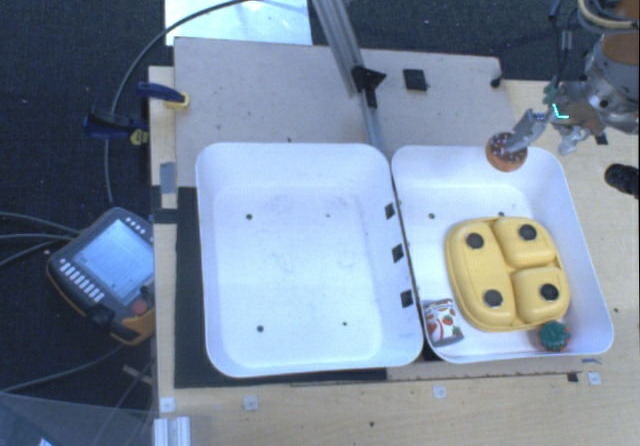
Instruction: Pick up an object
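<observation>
I see the end effector (pixel 527 131) above the right bin's (pixel 580 204) far edge, pinching a small brown disc (pixel 506 152). A yellow tray (pixel 508 273), card (pixel 442 322) and green ball (pixel 553 336) lie in that bin.

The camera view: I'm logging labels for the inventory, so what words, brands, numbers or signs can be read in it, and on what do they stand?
None can be read.
Small printed packet at the right bin's front left corner: red and white print, too blurred to read.
Teach pendant left of the bench: lit screen, its content too small to read.
Yellow tray: dark round spots, no lettering that I can make out.
</observation>
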`<state>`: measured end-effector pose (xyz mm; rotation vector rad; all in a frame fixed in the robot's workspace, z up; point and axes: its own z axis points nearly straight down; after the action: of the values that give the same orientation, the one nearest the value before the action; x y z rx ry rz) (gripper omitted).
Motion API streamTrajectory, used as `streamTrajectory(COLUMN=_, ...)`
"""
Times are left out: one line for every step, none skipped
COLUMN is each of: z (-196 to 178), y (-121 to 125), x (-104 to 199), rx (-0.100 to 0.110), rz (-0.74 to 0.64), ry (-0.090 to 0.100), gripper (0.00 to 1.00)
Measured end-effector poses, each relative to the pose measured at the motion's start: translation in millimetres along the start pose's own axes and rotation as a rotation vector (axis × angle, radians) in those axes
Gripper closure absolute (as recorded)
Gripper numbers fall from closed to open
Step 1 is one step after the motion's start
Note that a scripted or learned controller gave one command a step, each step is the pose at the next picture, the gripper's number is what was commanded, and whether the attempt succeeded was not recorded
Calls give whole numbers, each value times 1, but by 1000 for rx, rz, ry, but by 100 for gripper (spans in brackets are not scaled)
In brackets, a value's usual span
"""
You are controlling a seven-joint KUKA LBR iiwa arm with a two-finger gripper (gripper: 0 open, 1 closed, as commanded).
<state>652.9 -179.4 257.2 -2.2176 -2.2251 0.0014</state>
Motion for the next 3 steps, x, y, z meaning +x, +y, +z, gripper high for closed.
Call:
streamTrajectory(z=-2, y=1, x=0, rx=-3, rz=-1, ry=-1, gripper=0)
streamTrajectory(z=40, y=-2, x=4, rx=-1, rz=0, ry=0, gripper=0)
streamTrajectory(z=86, y=-2, x=13, rx=-1, rz=-3, ry=0, gripper=0)
